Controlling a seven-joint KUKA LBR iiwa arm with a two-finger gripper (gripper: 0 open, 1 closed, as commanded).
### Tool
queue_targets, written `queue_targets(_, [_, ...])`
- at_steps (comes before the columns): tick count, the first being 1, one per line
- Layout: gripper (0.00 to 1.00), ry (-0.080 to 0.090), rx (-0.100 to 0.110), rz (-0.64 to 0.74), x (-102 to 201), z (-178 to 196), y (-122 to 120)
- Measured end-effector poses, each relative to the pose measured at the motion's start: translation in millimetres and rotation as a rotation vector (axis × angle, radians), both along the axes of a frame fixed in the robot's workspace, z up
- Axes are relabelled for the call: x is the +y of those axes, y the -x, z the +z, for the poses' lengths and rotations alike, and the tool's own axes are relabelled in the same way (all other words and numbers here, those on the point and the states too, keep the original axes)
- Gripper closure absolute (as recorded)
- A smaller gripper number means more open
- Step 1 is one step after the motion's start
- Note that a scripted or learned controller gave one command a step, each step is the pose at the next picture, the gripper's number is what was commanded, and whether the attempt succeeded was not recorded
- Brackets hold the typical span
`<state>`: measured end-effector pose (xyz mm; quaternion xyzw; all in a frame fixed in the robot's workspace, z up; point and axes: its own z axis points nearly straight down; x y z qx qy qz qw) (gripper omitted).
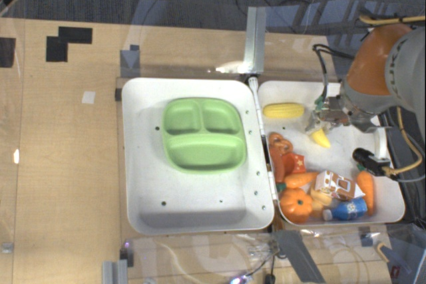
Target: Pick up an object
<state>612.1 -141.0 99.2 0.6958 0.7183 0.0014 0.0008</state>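
End effector sits just above small yellow piece in right bin; grip state can't tell; centre over it w/ straight descent, then close.

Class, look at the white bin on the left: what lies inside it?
Inside the left bin lies one green divided tray, its three compartments holding nothing visible. Whatever sits beneath the tray is covered, so that cannot be told.

from here i can't tell if the gripper has its tips apart. the arm runs off my right edge, and the blue bottle label is too blurred to read.
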Motion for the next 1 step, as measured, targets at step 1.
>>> queue_targets(1, [1.0, 0.001, 0.001, 0.037, 62.0, 101.7, 17.0])
